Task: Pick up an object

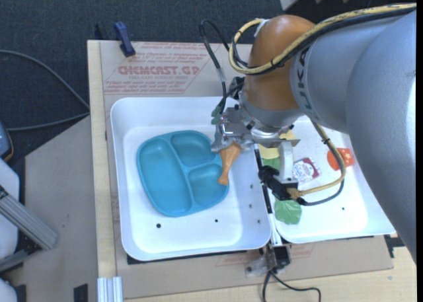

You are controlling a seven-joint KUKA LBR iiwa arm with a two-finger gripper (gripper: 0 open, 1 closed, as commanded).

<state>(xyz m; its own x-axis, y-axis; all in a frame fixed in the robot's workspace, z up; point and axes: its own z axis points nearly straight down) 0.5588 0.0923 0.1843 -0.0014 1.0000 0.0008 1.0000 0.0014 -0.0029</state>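
My gripper hangs over the right side of the left bin, beneath the orange wrist band. A tan, drumstick-shaped toy sticks out from between its fingers, so the gripper is shut on it. The toy slants down and left, its lower end over the right edge of a blue divided plate lying in the left bin. The arm hides the top of the toy and part of the right bin.
The right bin holds a green item, a red-and-white packet, an orange piece and a yellow-green item. A blue clamp sits at the bench's far-left corner. Cables trail around the wrist.
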